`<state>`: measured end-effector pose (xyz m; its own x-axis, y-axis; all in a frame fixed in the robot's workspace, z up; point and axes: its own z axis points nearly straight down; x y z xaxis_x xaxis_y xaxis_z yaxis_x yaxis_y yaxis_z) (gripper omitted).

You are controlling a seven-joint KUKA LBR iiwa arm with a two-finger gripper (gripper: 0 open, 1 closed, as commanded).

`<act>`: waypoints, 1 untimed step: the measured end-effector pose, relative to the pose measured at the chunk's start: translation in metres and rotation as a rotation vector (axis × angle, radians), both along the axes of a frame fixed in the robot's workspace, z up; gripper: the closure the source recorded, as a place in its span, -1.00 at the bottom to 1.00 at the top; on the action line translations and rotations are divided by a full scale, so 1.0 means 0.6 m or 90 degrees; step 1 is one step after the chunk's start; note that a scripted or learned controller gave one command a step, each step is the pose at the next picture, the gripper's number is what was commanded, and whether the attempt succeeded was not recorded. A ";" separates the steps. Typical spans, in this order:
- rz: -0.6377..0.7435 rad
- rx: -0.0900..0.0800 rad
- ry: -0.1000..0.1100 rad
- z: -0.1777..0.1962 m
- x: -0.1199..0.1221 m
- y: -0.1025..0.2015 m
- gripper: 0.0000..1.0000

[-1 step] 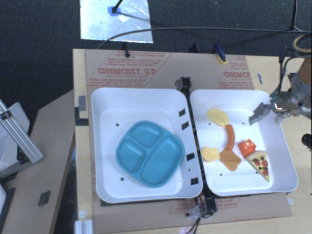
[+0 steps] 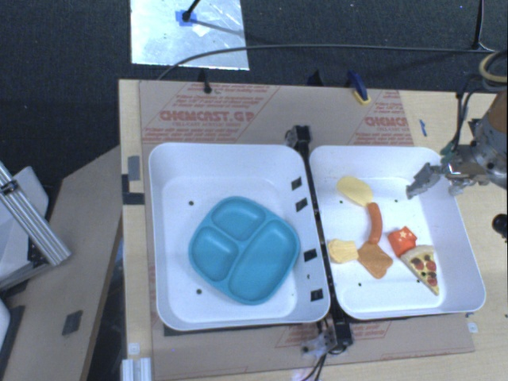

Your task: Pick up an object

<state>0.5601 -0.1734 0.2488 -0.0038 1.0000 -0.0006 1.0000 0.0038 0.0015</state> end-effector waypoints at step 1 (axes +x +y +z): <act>0.000 0.001 0.002 -0.087 0.001 0.017 -1.00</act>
